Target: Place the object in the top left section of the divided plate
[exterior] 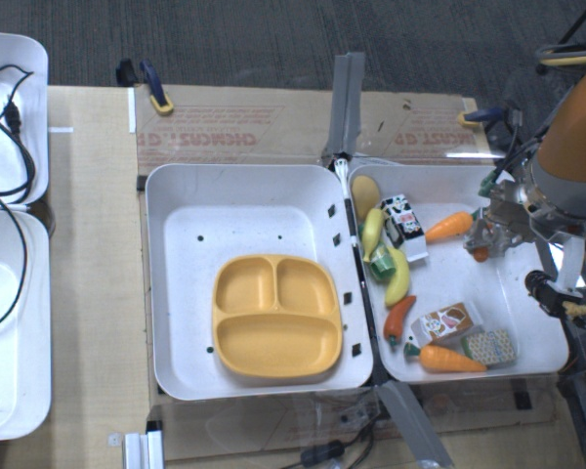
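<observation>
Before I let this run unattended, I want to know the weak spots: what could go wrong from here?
The gripper hangs over the right bin near a carrot, where toys lie crowded; a grasp could nudge neighbours or close on nothing. The plate sits in the left bin, so the carry must clear the rims between. Its top left section is small; a drop could land next door.

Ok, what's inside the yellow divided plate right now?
Nothing that can be seen: all three sections of the yellow divided plate show bare, top left included. It sits in the left bin. Nothing covers it; the toy food lies in the right bin.
</observation>
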`<act>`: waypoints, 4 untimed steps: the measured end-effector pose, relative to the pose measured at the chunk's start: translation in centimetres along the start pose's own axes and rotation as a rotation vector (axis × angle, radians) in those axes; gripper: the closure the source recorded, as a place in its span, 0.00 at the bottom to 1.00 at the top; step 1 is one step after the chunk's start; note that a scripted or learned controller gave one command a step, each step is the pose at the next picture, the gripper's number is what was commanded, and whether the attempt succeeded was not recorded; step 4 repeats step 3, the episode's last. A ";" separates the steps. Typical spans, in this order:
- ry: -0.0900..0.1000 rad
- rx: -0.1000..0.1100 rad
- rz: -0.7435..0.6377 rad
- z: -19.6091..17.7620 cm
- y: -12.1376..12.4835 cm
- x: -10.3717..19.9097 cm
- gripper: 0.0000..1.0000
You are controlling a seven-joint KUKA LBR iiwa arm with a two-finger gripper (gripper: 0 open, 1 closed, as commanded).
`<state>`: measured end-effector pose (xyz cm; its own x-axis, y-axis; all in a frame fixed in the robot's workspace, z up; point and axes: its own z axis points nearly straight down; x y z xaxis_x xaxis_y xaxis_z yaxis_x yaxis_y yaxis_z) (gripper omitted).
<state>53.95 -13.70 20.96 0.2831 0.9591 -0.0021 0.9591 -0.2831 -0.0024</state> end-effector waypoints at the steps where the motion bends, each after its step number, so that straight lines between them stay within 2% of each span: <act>1: 0.000 0.001 -0.059 0.6 -2.7 5.8 1.00; 2: 0.000 0.000 -0.107 -6.3 -6.8 3.1 1.00; 3: 0.000 0.002 -0.195 -0.4 -8.8 11.5 1.00; 4: 0.000 0.002 -0.195 -0.4 -8.8 11.5 1.00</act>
